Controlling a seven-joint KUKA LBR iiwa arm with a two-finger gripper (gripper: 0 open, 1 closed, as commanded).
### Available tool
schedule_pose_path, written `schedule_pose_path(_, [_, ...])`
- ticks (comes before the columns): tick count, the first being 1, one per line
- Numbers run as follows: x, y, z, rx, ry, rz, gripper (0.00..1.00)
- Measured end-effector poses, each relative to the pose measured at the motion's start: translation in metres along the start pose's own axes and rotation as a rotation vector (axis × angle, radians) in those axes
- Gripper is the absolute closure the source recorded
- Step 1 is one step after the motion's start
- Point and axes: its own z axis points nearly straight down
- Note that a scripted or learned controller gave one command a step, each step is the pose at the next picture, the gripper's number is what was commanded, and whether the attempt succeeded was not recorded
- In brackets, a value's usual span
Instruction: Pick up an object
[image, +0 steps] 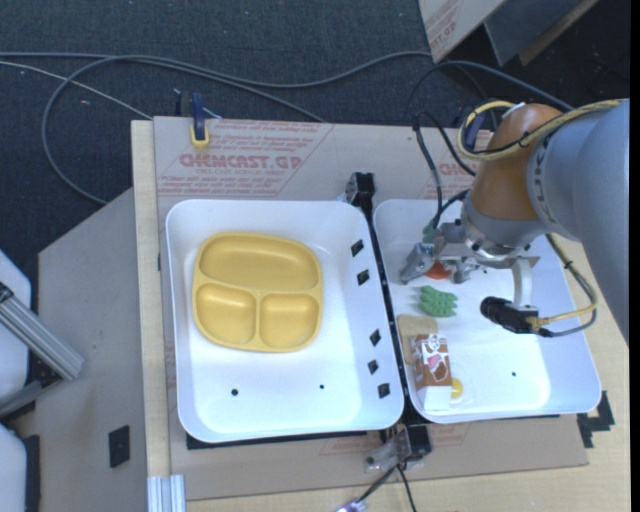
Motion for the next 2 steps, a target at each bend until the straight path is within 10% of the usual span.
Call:
schedule_pose_path(1, [0.0, 0.001, -0.014, -0.005, 0.0, 0.001, 1.0])
schedule_pose_path(2, [-0.004, 0.012, -0.067, -0.01, -0.002, -0.001, 1.0])
